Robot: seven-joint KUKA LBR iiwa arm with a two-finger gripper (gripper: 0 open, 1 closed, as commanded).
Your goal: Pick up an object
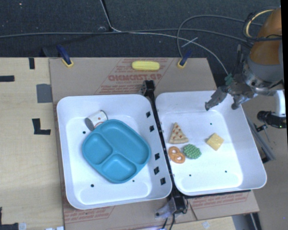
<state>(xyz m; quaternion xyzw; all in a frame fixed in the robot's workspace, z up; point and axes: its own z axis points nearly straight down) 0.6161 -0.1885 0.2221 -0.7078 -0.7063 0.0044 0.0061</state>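
Objects lie loose in the right bin, gripper spread above its far corner

The objects sit in the right bin, grouped toward its left and middle: a pizza slice nearest the divider, a pretzel just below it, a green broccoli piece touching or almost touching the pretzel's right side, and a yellow cheese block set apart further right. None of them is between the fingers.

The gripper hangs over the bin's upper right corner, its two dark fingers splayed apart with nothing between them, well away from the food pieces. The grey arm with its orange band enters from the right.

The left bin holds a blue divided tray with three compartments, tilted diagonally, and a small cup lying on its side by the tray's upper left edge.

Both bins rest on a cardboard sheet printed with red lettering, too blurred to read. A yellow banana-shaped toy lies on the cardboard behind the bins, and two blue-and-yellow clamps pin its far edge
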